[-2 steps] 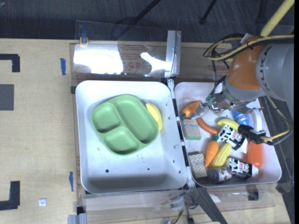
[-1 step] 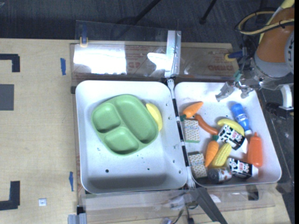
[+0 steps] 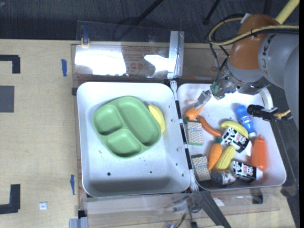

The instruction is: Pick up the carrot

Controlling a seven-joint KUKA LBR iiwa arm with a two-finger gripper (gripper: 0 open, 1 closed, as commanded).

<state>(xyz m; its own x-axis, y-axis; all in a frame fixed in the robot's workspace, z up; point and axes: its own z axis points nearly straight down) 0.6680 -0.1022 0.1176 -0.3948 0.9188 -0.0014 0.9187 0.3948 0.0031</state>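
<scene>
The carrot [image 3: 214, 156] is a short orange cone lying near the middle of the right bin [image 3: 275, 175], tight against a yellow corn cob [image 3: 226, 157]. My gripper [image 3: 210, 94] hangs over the bin's far left corner, well above and behind the carrot. It looks open, and nothing shows between its fingers. Just below it lie a small orange piece [image 3: 192, 113] and a curved orange-red piece [image 3: 209, 126].
The right bin also holds a banana [image 3: 236, 126], a blue bottle [image 3: 244, 117], an orange bottle [image 3: 259, 152], two cow-patterned cartons [image 3: 235, 138] [image 3: 244, 171] and two sponges [image 3: 194, 133] [image 3: 200, 167]. A green divided plate [image 3: 126, 126] and a yellow piece [image 3: 157, 116] sit in the left bin [image 3: 95, 175].
</scene>
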